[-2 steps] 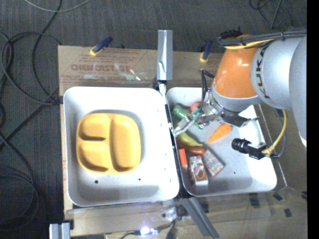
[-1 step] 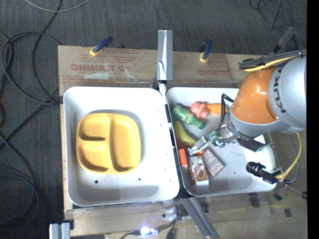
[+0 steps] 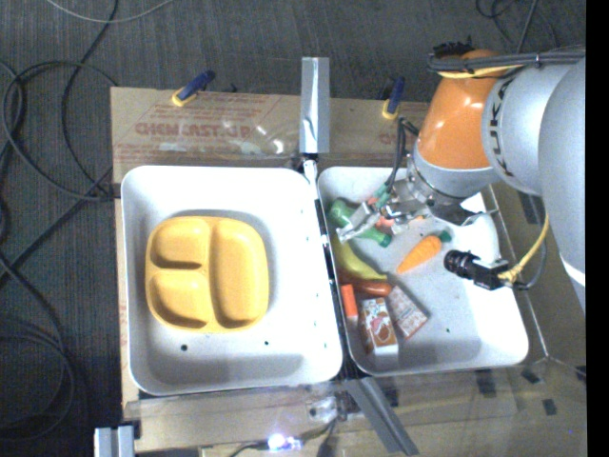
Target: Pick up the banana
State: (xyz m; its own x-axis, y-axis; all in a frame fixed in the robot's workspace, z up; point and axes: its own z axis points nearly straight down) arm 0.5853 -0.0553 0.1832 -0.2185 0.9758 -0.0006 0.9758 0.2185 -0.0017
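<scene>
The banana (image 3: 357, 261) lies yellow along the left side of the right bin (image 3: 476, 336), just below a green bottle (image 3: 348, 213). My gripper (image 3: 364, 224) hangs over the upper left part of that bin, its metal fingers pointing left and down, right above the banana's upper end. Its wrist partly hides the green bottle and the objects under it. From this view the banana seems to rest on the bin floor.
An orange carrot (image 3: 420, 251) lies right of the banana. Small food packets (image 3: 379, 324) and a red item (image 3: 348, 300) sit below it. The left bin (image 3: 228, 184) holds a yellow divided tray (image 3: 208, 271). A black cable connector (image 3: 473, 267) sits over the right bin.
</scene>
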